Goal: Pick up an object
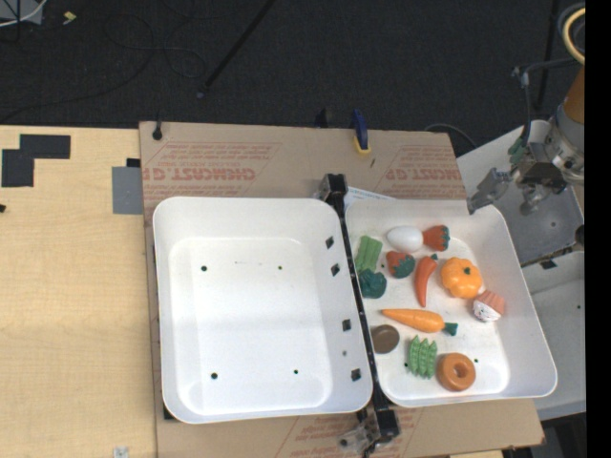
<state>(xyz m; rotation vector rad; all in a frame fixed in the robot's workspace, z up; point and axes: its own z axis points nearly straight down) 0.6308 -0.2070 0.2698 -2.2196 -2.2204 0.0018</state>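
Observation:
The right white bin holds several toy foods. Among them are a white egg, an orange pumpkin, a long carrot, a brown-glazed donut, a green ridged piece and a brown disc. My gripper hangs at the bin's far right corner, just beyond the rim. It is well above and to the right of the toys and touches none of them. The arm's orange band sits at the frame's right edge.
A second white bin lies to the left, joined to the right one by a black clip strip. Both rest on brown cardboard over a wooden bench. A blue clamp stands at the cardboard's back edge.

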